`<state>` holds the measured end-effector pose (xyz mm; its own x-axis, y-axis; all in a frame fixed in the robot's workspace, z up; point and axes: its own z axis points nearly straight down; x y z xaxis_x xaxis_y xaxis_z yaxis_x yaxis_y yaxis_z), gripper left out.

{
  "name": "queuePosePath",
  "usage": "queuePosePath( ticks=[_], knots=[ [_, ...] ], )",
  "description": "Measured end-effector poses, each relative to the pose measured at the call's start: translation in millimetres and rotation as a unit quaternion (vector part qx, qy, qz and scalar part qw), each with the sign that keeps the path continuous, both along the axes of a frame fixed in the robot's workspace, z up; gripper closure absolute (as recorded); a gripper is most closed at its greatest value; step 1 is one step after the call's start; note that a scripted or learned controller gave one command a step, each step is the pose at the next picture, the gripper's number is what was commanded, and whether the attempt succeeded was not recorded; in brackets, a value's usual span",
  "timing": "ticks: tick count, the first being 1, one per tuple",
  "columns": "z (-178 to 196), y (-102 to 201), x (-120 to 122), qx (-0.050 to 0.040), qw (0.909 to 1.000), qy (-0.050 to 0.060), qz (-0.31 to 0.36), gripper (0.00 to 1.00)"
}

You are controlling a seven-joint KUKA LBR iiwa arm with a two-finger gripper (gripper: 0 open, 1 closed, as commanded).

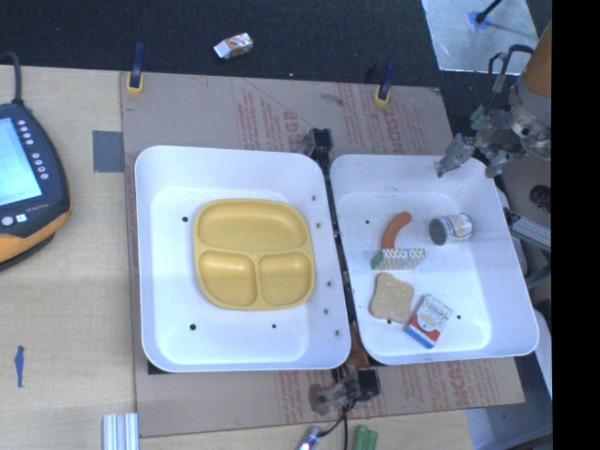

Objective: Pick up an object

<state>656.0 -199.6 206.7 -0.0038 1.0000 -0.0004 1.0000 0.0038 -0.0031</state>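
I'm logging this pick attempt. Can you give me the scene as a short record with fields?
left bin: yellow divided plate
right bin: orange sausage, small can on its side, toast slice, red-and-white carton, patterned strip
gripper: above the right bin's far corner, holding nothing visible
pick status: not yet done

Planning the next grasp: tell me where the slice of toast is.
The tan slice of toast lies in the right white bin, toward its front-left, just below the small patterned strip and left of the red-and-white carton.
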Motion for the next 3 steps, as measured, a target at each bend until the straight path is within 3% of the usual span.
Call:
queuePosePath(
  ticks=[1,2,3],
  knots=[
    [-79,90,-25,0.0001,1.0000,0.001,0.001,0.00],
    [-115,100,-50,-0.0006,1.0000,0.001,0.000,0.00],
    [-105,99,-50,-0.0012,1.0000,0.002,0.000,1.00]
  ],
)
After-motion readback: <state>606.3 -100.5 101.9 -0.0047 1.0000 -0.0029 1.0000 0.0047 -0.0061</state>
